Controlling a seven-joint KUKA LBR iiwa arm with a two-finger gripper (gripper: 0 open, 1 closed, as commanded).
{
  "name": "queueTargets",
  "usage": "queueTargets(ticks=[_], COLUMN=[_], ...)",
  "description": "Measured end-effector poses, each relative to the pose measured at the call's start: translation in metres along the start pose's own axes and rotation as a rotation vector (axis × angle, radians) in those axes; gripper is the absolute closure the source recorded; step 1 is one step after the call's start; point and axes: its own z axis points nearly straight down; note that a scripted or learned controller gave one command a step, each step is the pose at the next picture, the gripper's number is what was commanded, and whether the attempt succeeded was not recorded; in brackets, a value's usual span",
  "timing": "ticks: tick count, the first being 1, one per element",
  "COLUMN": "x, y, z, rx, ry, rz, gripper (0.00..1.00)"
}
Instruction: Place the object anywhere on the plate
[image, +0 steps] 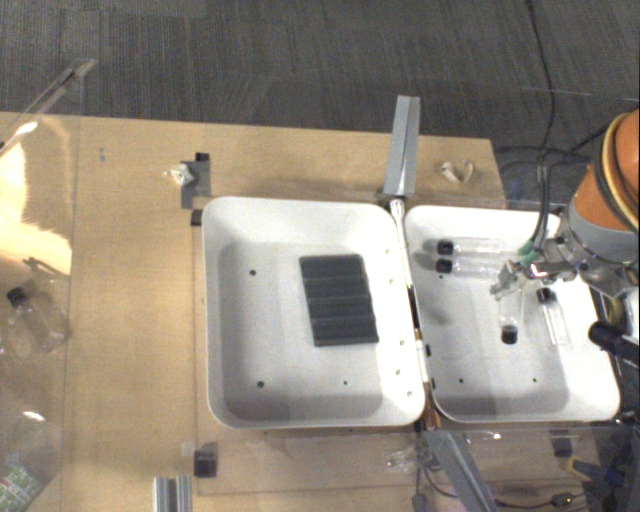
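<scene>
Camera view puts your gripper (512, 272) over the right bin (480, 400), finger state impossible to tell, with the clear tubes (470, 256) lying lengthwise just to its left and the dark plate (339, 299) farther left.

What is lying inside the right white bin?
In the right bin lie several clear tubes with black caps: two near its far-left side, and two more toward the middle. The gripper hangs over them, so anything under it is covered.
</scene>
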Motion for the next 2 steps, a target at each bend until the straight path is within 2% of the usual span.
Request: queueTargets(ticks=[1,2], x=[0.054,0.131], y=[0.092,0.111], z=[0.001,0.026], rx=[0.001,0.004], ry=[0.001,0.002], rz=[-0.166,0.193], gripper=[1.0,1.0])
